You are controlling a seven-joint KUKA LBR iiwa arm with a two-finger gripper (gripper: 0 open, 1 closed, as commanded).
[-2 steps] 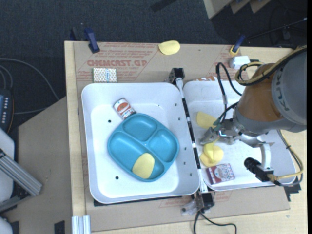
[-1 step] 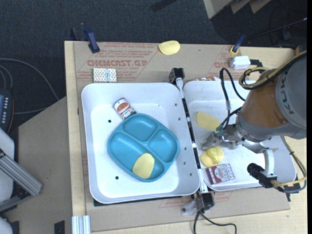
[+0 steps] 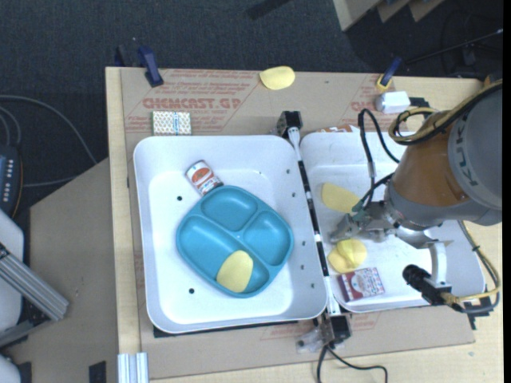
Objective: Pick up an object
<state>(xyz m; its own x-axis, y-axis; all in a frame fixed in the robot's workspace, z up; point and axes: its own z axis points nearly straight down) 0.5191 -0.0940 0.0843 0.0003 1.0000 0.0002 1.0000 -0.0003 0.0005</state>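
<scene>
Reaching in from the right, my arm (image 3: 447, 174), grey with an orange band, lowers my claw (image 3: 357, 223) into the right bin (image 3: 339, 146), near that bin's left wall. Whether my claw is open or closed I cannot tell, since the fingers are small and partly hidden by the wrist; nothing can be seen held between them.

Right bin: a yellow oval piece (image 3: 338, 197) lies just above and left of my claw; a rounder yellow lump (image 3: 349, 254) lies just below it, close to the tip. A small red-and-white packet (image 3: 363, 283) rests beside that lump, near the bin's front wall. Black cables (image 3: 369, 146) loop over the upper part of this bin and cross in front of my wrist.

Left bin (image 3: 160, 238): a blue divided plate (image 3: 231, 240) sits at the centre with a yellow piece (image 3: 235, 271) in its lower compartment. A small red-and-white can (image 3: 203, 177) lies just beyond the plate's upper left rim.

Tabletop (image 3: 128, 214): a yellow object (image 3: 277, 77) sits on the far edge, well apart from both bins, and a patterned square pad (image 3: 172, 122) lies above the left bin. Blue clamps (image 3: 148, 66) grip the far edge
</scene>
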